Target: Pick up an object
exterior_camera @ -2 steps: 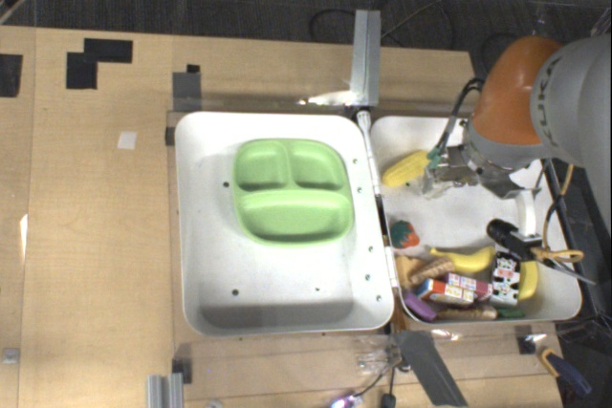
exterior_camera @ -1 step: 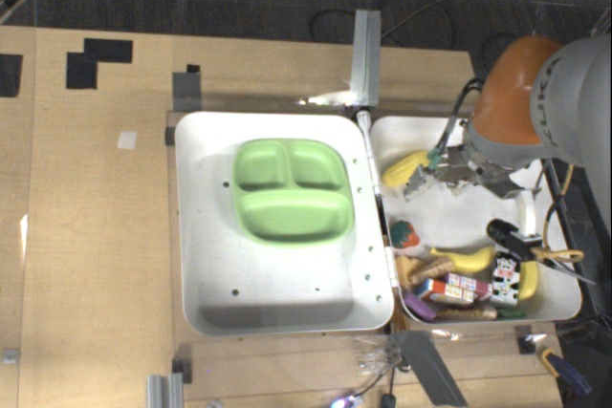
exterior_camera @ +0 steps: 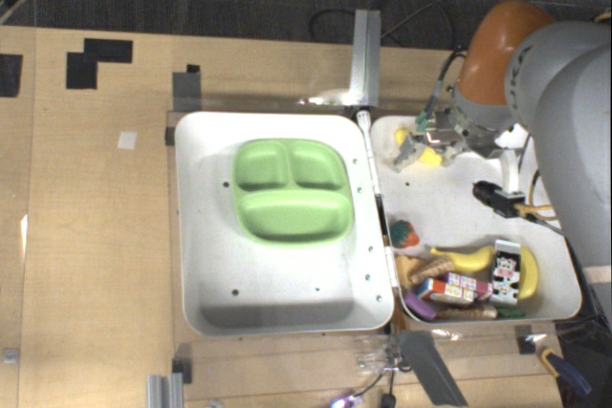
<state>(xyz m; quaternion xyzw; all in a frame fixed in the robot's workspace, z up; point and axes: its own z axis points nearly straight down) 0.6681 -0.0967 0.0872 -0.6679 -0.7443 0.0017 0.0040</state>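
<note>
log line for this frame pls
gripper low in right bin far corner | at yellow object | grasp unconfirmed | green tray in left bin

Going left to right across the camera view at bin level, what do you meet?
Left white bin → green divided tray inside it → right white bin → gripper over a yellow object at that bin's far left corner → grey arm.
</note>
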